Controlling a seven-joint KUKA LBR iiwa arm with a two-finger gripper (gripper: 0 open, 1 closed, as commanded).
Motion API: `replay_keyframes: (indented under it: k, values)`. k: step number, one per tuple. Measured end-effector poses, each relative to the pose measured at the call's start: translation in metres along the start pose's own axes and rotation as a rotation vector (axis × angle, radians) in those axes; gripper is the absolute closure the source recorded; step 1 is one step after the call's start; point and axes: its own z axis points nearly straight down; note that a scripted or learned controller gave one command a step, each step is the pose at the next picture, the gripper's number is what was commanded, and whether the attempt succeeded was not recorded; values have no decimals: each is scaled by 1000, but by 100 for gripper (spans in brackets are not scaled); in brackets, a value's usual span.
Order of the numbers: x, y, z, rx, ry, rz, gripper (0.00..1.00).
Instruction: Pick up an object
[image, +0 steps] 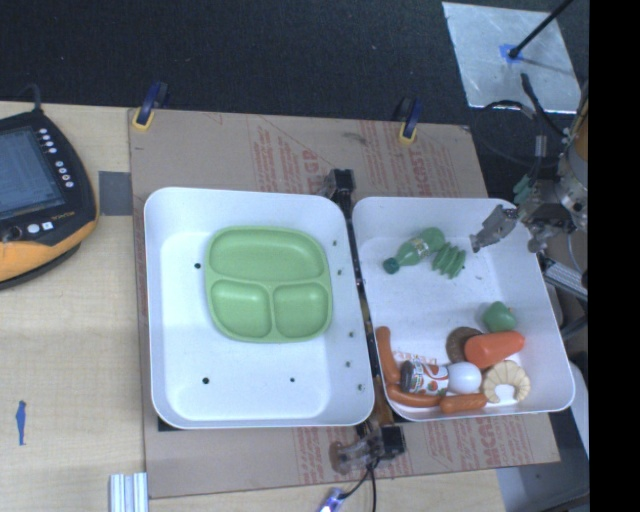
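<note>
My gripper (516, 232) hangs over the far right part of the right bin (530, 268), open, with nothing between its fingers. Just left of it lie a green bottle (413, 250) and a ridged green toy (448, 260). In the bin's near right corner sit a green pepper (500, 317), an orange carrot (493, 347), a brown round piece (460, 341), a white egg (463, 377), a croissant (507, 382), a small dark can (411, 377) and a long orange sausage (385, 368).
The left bin (180, 330) holds a green divided plate (268, 283). A tablet-like pendant (35, 195) lies at the far left of the bench. Clamps (150, 103) pin the cardboard sheet under the bins.
</note>
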Motion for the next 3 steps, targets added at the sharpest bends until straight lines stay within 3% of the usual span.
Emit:
replay_keyframes:
  k: [1, 2, 3]
  values:
    - [6, 73, 69, 2, -1, -1, 0]
    - [32, 76, 43, -3, 1, 0, 0]
    - [52, 76, -17, -2, 1, 0, 0]
